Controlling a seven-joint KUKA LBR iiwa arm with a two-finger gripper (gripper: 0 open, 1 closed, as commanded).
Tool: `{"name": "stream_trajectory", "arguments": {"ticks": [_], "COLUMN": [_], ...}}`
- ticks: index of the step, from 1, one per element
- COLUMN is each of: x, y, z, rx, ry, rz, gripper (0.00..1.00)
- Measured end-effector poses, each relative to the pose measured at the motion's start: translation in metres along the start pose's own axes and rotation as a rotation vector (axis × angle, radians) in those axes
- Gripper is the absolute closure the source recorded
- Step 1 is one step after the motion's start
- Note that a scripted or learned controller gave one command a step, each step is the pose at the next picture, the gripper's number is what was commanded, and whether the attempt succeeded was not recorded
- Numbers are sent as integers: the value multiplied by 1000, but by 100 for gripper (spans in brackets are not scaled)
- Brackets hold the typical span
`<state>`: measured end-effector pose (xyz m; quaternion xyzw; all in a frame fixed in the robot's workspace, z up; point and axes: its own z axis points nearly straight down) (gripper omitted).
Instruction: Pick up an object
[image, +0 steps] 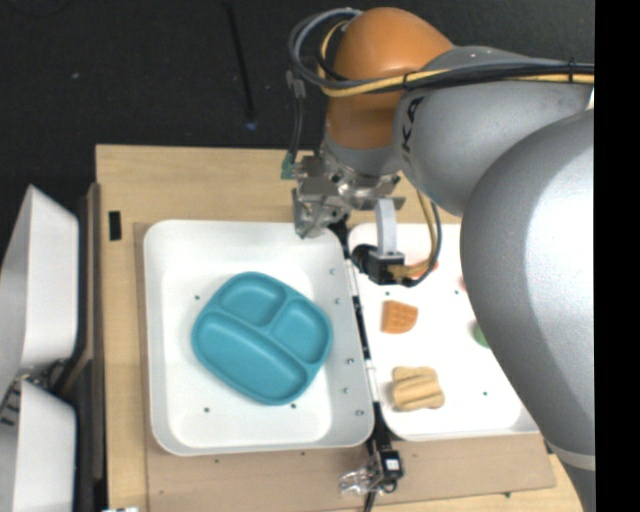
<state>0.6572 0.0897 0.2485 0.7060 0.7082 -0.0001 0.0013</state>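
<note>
Grey arm (500, 130), claw (318, 222) down.

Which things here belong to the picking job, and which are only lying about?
Job: gripper, blue tray, orange piece, tan block.
Lying about: left bin, right bin, bench.

Arm (500, 150) covers much of the right bin (440, 425): its far right wall and back corner are hidden behind the grey casing. A green patch (481, 333) peeks out at the arm's edge; too little shows to identify it. Tool (322, 212) sits over the back rim between the bins, fingertips too small and dark to make out. Desk (200, 170) front edge runs out of the picture at the bottom. White items (40, 290) at left are cut off by the edge.
</note>
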Motion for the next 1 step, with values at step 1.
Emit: {"name": "stream_trajectory", "arguments": {"ticks": [1], "x": [0], "y": [0], "z": [-1], "rx": [0], "ry": [0], "rz": [1], "gripper": [0]}}
